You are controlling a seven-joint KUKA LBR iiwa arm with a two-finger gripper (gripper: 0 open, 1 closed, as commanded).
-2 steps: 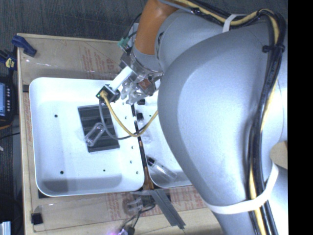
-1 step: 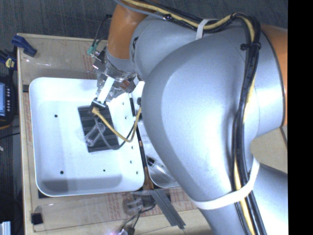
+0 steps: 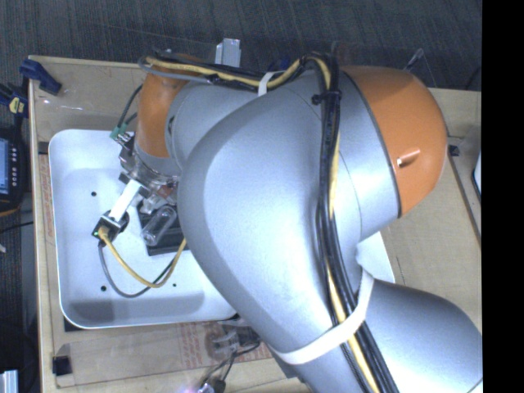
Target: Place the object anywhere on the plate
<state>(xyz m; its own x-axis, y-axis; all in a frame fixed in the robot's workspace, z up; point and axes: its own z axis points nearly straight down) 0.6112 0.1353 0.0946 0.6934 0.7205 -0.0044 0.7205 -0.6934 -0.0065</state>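
My gripper [image 3: 158, 222] hangs low over the middle of the left white bin [image 3: 74, 219], pointing down at the bin floor. A small dark shape [image 3: 166, 241] lies directly under it, too hidden to name. The grey arm with its orange band [image 3: 155, 109] reaches in from the right and covers the right part of this bin and nearly the whole right bin.
A yellow cable [image 3: 135, 281] loops from the wrist down over the bin floor, with a white tab [image 3: 123, 203] beside it. Bare bin floor lies to the left and front of the gripper. Blue clamps [image 3: 37, 76] sit on the bench's far left corner.
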